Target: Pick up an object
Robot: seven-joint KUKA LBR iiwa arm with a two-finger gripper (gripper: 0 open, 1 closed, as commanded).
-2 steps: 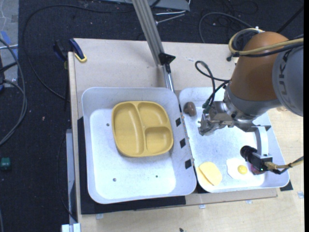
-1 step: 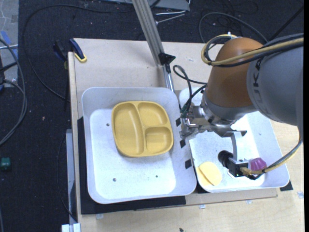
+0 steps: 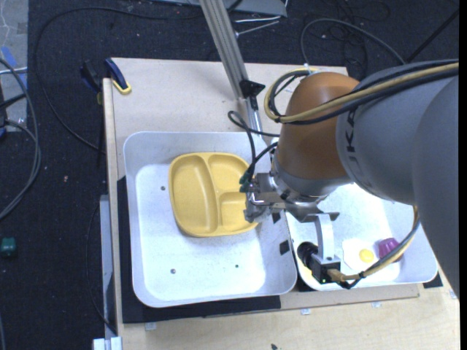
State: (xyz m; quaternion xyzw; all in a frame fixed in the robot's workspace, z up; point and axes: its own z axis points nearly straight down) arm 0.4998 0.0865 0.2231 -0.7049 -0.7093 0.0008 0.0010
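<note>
A grey arm (image 3: 379, 137) with an orange band reaches over a tabletop (image 3: 168, 93) bearing two white bins. The left bin (image 3: 146, 217) holds a yellow divided plate (image 3: 204, 192) lying flat. The claw (image 3: 254, 201) sits at the plate's right rim; whether it grips cannot be told. Judged mid-grasp: next comes closing firmly on the rim, then lifting.

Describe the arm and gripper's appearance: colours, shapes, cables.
The arm is bulky, rounded and grey, with a glossy orange band above the wrist. Yellowish and black cables loop along it. The gripper is a small metallic assembly with dark fittings.
</note>
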